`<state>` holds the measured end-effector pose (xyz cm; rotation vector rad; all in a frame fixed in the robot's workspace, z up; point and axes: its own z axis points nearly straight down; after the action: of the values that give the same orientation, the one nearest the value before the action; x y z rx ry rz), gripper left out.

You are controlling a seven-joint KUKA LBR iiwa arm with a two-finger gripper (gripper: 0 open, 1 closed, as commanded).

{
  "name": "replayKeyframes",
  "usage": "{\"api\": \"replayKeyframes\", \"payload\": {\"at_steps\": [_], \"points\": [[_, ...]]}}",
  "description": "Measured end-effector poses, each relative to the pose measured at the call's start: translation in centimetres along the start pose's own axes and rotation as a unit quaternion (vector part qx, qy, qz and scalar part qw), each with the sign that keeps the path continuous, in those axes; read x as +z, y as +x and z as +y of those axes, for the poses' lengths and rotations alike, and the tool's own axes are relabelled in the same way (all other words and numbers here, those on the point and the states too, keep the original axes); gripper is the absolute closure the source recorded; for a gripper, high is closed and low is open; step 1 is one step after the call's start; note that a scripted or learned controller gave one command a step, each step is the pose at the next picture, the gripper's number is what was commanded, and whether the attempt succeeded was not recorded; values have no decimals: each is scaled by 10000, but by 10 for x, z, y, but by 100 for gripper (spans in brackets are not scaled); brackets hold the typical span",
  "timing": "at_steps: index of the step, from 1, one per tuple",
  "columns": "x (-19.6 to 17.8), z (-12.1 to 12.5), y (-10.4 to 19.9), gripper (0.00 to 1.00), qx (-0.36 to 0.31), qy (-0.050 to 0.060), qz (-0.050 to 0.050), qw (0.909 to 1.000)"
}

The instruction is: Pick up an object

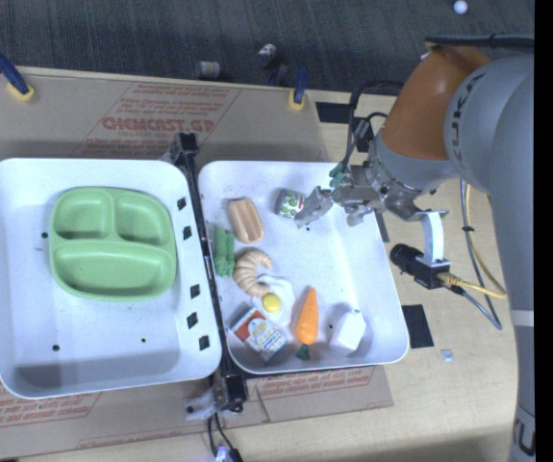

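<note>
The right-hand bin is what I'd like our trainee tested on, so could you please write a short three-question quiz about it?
1. True or false: the green divided plate lies in the right bin.
2. Which item lies nearest the gripper? A) carrot B) small green can C) white block
3. Fill in: the fried egg lies between the croissant and the ____.

Key: 1 false, it lies in the left bin; 2 B; 3 carrot.
</note>
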<state>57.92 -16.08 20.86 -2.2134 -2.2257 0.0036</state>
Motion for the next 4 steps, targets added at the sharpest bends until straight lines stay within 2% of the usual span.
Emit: {"api": "replayKeyframes", "payload": {"at_steps": [1, 2, 3, 4], "points": [[-155, -22, 28, 0, -7, -39, -14, 10000], [-68, -53, 3, 0, 0, -4, -4, 10000], [32, -103, -19, 0, -4, 3, 0, 10000], [118, -102, 45, 0, -17, -4, 4, 10000]]}}
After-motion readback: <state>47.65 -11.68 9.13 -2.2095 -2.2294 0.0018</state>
